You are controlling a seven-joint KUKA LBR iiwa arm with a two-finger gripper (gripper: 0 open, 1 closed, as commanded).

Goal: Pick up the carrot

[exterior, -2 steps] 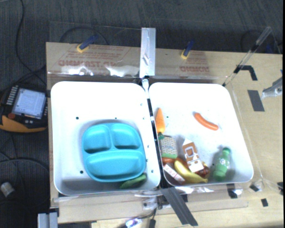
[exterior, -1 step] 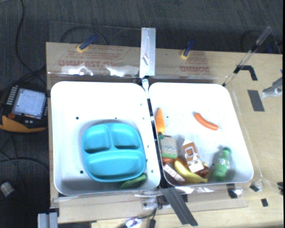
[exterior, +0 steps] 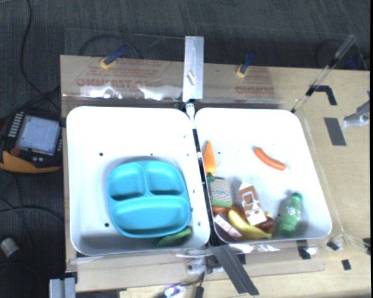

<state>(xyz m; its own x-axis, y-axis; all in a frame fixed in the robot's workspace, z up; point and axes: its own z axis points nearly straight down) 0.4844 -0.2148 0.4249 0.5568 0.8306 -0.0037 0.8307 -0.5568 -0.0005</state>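
Note:
The carrot (exterior: 209,157), orange and tapered with a green end, lies along the left wall of the right bin (exterior: 304,141), pointing toward the back. It touches nothing but the wall and the small green box just in front of it.
In the right bin lie an orange sausage (exterior: 269,158), a green patterned box (exterior: 221,191), a small carton (exterior: 251,205), a banana (exterior: 247,227) and a green bottle (exterior: 289,214). The left bin (exterior: 87,135) holds a blue divided plate (exterior: 149,197) and a green vegetable (exterior: 174,237) at its front.

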